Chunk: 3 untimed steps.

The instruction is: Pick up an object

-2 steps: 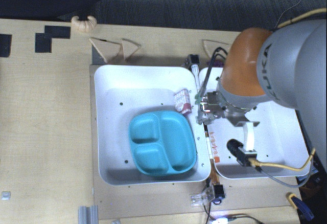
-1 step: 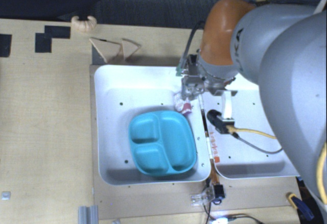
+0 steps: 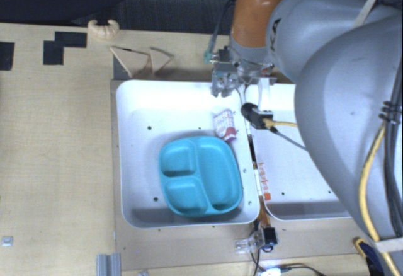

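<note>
Divided plate [image 3: 200, 175]: turquoise plastic, smooth, soft sheen along its ridges. Left bin [image 3: 135, 142]: white plastic, smooth, semi-gloss (bright glare on the wall at 12 o'clock). Small packet [image 3: 225, 125] at the plate's 1 o'clock: crinkled film or paper, cannot tell which, printed white and dark red. Tabletop [image 3: 56, 161]: pale wood-look board, matt, even. Arm shell [image 3: 340, 73]: grey, smooth, satin; orange band [image 3: 258, 4] glossier. Gripper [image 3: 221, 87]: bare metal look, dull grey.

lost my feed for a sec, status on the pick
Gripper over left bin's far edge, nothing seen in it. Small packet just below it, beside blue tray. Nothing in the way.
</note>
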### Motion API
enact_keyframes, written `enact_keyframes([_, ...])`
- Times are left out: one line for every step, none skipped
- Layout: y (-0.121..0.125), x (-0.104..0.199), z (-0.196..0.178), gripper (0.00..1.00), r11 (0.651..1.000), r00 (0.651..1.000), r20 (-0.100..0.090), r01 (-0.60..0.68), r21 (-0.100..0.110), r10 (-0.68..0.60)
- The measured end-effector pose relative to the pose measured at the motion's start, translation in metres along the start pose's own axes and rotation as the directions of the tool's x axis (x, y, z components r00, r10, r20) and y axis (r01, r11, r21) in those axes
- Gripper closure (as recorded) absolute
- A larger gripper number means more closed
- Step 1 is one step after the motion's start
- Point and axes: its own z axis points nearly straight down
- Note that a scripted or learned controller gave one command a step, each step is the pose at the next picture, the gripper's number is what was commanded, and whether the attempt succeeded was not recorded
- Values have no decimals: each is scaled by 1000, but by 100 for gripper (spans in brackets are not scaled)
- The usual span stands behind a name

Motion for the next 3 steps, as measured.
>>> enact_keyframes([1,-21,-24,100,1000,1000,1,-4,-2,4])
enact_keyframes([-93,-59,-87,100,1000,1000,1,-4,-2,4])
enact_keyframes([-97,6,-65,100,1000,1000,0,-2,3,2])
